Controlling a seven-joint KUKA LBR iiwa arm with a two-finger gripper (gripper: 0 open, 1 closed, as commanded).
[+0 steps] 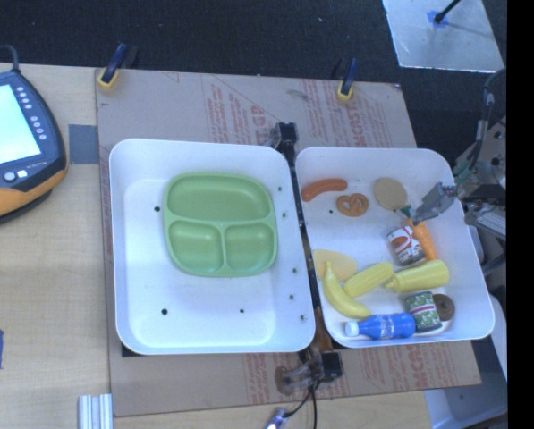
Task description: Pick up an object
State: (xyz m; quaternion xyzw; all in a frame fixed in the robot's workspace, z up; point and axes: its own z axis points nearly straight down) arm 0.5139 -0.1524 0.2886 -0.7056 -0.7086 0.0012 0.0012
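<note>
The hand (425, 206) hovered at the right bin's (374, 157) far right edge, just above the orange carrot (423, 238) and the small can (403, 246). The carrot looked like light, stiff plastic, probably a bit slick, so I'd pinch it across its narrow middle. Hand state? Honestly couldn't tell (too blurry at that edge). The left bin (137, 239) held a green divided plate (220, 223).

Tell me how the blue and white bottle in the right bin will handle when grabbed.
The bottle lies on its side and looks round, so it may roll. It seems small and probably light. The bin wall and banana crowd it.
</note>
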